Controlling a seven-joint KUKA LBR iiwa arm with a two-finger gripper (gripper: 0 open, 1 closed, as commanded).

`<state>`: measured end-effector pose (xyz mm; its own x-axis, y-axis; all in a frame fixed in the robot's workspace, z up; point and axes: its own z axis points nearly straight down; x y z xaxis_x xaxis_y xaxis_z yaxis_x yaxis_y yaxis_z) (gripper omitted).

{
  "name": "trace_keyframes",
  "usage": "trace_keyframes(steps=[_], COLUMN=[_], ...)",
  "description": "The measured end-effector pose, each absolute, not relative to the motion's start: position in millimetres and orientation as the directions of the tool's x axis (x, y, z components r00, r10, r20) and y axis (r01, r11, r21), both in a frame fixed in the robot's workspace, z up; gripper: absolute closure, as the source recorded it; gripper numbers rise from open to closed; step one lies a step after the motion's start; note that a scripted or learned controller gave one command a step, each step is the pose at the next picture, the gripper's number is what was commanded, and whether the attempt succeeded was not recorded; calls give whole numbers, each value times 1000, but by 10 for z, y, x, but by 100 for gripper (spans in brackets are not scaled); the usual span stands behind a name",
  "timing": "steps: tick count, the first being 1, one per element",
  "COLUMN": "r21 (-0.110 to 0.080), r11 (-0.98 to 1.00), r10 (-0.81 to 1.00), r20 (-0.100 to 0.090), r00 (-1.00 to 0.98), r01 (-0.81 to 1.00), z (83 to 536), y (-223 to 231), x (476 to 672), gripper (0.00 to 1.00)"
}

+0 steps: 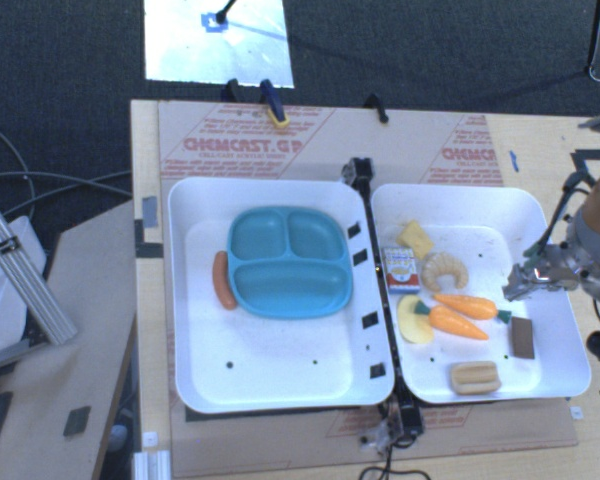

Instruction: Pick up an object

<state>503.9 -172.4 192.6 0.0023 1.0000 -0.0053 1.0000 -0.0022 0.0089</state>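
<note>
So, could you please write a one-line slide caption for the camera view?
The pincer hovers over the right bin of toy food; the left bin bears a blue plate.

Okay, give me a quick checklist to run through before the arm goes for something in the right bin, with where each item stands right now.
1. Gripper over the right bin: ok, near its right side.
2. Nothing between the fingers yet: ok, no object seen there.
3. Finger opening: cannot tell, too blurred.
4. Nearest target free to grasp: ok, brown block lies alone just below the gripper.
5. Carrots separable: not ok, the two lie side by side, apparently touching.
6. Left bin items out of the way: ok, blue plate and sausage sit beyond the divider.
</note>
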Motion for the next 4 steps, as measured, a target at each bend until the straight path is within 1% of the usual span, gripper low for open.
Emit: trace_keyframes(steps=[1,2,3,4], r21=[-3,1,6,-6], r11=[5,9,-1,3], r10=[1000,1000,1000,1000], r20=[2,3,-2,3], r00=[-5,-9,1,-3], r01=[1000,1000,1000,1000], z=[1347,1424,1909,1112], y=[-1493,-1001,-1283,-1083], x=[5016,5057,4871,4850], gripper=[100,100,100,100])
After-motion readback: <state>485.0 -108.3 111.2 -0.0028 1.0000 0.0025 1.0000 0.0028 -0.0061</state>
